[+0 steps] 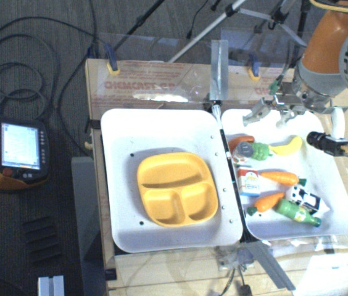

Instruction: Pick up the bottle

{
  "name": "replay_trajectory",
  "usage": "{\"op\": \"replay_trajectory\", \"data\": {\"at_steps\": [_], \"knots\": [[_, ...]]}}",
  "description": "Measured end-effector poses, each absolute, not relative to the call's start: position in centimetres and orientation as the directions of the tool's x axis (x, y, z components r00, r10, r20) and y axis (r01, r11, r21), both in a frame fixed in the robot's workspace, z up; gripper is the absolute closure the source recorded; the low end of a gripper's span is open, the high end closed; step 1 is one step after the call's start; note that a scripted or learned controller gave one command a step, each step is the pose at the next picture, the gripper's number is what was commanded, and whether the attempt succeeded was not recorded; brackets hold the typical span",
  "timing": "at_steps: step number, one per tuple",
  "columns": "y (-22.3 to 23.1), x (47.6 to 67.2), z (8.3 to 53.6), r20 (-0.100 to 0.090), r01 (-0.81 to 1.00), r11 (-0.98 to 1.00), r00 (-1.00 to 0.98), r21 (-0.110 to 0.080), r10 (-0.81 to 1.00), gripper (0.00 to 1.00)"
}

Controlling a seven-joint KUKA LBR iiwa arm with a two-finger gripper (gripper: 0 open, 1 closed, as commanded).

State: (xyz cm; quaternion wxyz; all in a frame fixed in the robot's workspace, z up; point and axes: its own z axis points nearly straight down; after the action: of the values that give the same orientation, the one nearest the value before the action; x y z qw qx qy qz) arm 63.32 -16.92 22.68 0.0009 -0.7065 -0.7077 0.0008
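The bottle (pixel 297 212) is green with a pale label. It lies on its side near the front right corner of the right bin (pixel 340 224), cap pointing right. My gripper (pixel 264 119) hangs over the far end of that bin, well behind the bottle, under the grey arm with its orange band. Its fingers (pixel 252 115) are spread open and nothing is between them.
The right bin also holds two carrots (pixel 279 177), a banana (pixel 287 145), a green toy (pixel 259 151), a small carton (pixel 248 182) and a black-and-white item (pixel 303 197) touching the bottle. A yellow divided tray (pixel 177 187) sits in the left bin (pixel 118 134).
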Motion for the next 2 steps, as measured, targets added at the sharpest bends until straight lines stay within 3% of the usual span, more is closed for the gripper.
{"op": "replay_trajectory", "data": {"at_steps": [1, 2], "knots": [[-18.58, 62.74, 11.03, -0.001, 0.998, -0.057, 0.057, 0.0, 0.998, 0.0], [-18.53, 62.74, 11.9, -0.001, 0.998, -0.057, 0.057, -0.001, 0.998, 1.0]]}}
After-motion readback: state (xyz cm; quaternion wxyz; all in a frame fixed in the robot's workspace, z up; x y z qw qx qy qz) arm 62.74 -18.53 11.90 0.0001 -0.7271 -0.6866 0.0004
